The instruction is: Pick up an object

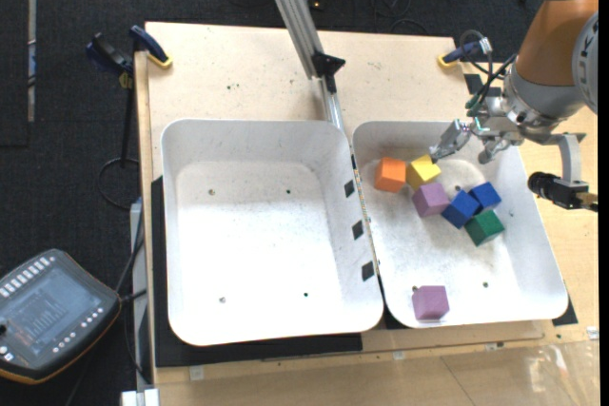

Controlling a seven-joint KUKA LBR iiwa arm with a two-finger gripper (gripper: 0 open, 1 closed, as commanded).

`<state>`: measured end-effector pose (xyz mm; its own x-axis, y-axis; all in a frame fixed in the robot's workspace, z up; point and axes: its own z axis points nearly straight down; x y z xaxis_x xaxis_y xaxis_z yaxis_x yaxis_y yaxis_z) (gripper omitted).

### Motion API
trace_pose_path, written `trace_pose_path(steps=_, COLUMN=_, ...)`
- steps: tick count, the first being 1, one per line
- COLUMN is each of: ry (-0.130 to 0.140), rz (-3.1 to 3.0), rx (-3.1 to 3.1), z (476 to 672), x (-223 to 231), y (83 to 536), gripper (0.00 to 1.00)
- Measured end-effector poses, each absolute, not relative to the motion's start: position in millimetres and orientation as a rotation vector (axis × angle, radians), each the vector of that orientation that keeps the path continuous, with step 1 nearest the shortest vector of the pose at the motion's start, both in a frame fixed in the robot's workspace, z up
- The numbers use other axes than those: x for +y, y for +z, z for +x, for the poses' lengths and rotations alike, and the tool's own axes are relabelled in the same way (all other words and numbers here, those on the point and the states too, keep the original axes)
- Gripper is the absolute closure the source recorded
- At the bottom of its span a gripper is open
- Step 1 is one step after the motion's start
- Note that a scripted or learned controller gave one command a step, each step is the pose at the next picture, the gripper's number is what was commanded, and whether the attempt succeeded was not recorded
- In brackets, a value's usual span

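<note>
One gripper (469, 140) above right bin (533, 299)

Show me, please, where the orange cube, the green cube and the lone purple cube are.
orange cube (390, 174), camera view, on its top face.
green cube (485, 226), camera view, on its top face.
lone purple cube (430, 301), camera view, on its top face.

We see the arm (561, 33) cut off by the right edge. The handheld controller (48, 319) at lower left is clipped by the left edge, its screen too small for us to read.
</note>
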<state>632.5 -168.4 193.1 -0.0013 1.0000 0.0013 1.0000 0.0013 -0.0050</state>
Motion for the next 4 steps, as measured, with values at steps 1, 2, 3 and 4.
trace_pose_path(steps=1, ry=0.002, rz=-2.218, rx=-2.224, z=633.0, x=-168.2, y=195.7, gripper=0.0)
trace_pose_path(steps=2, ry=0.006, rz=-2.216, rx=-2.22, z=627.3, x=-160.6, y=135.0, gripper=0.0)
trace_pose_path(steps=3, ry=0.003, rz=-2.218, rx=-2.22, z=626.9, x=-159.6, y=92.8, gripper=0.0)
trace_pose_path(steps=4, ry=-0.001, rz=-2.222, rx=-2.223, z=628.1, x=-160.1, y=105.7, gripper=1.0)
